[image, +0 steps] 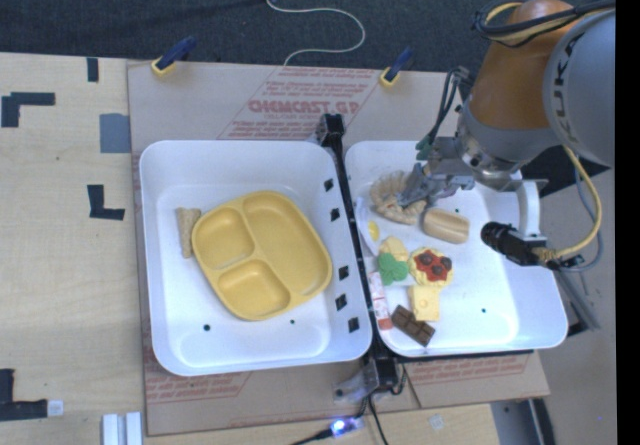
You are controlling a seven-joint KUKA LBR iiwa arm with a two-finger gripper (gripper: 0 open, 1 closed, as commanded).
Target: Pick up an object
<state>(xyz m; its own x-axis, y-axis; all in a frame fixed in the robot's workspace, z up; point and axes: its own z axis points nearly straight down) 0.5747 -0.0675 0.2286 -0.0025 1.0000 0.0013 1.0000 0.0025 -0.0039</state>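
Note:
My gripper (412, 195) hangs low in the right bin (520, 318), its tips down at a beige, lumpy food piece (388, 204) near the bin's back left. A tan bread roll (445, 225) lies just right of the tips. Below it sit a green and yellow toy (394, 262), a red and yellow pizza-like piece (432, 268), a yellow block (425, 304) and a brown chocolate piece (411, 324). The arm's grey body and orange band hide the bin's back right part.
The left bin (165, 233) holds a yellow three-compartment plate (262, 253) and a tan cracker stick (186, 230) beside it. A black divider with clips (345, 233) runs between the bins. A black cable fitting (508, 242) sticks out over the right bin.

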